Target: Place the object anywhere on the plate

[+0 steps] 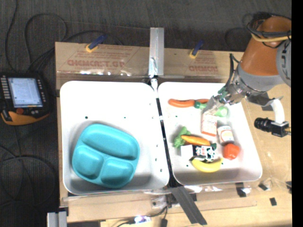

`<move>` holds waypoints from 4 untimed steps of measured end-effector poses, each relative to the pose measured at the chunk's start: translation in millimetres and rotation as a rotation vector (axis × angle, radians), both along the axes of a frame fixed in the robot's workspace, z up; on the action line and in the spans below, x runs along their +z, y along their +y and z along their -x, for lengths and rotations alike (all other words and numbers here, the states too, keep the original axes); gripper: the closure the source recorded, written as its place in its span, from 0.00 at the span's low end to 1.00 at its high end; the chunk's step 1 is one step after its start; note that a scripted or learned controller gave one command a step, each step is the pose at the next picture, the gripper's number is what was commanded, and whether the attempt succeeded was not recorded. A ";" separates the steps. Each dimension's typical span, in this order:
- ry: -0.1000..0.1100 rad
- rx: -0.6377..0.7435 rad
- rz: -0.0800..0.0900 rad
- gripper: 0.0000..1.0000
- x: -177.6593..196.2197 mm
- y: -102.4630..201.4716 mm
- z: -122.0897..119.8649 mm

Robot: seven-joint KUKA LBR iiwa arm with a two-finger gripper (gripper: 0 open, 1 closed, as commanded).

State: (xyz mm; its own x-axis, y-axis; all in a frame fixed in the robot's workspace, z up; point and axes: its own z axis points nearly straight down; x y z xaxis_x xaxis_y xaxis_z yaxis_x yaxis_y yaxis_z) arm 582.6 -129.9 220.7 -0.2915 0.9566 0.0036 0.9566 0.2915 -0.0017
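A teal divided plate (105, 155) lies in the left bin (94, 96), toward its front. My gripper (220, 102) hangs over the back right part of the right bin (251, 167), just above a pale pink packet (209, 122) and beside the green end of a long orange carrot (186, 102). Something small and greenish (220, 110) sits right under the gripper tip; whether it is held is unclear.
The right bin also holds a small bottle with a red label (225, 134), a red tomato (231, 151), a second carrot with leaves (191, 139), a black-and-white carton (203, 151) and a banana (206, 165). A tablet (22, 94) lies left of the bench.
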 end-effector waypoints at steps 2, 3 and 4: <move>0.004 0.171 0.000 1.00 -40.8 89.9 47.3; 0.005 0.066 0.000 1.00 -40.8 112.7 90.8; 0.005 0.304 0.001 1.00 -40.7 186.9 99.1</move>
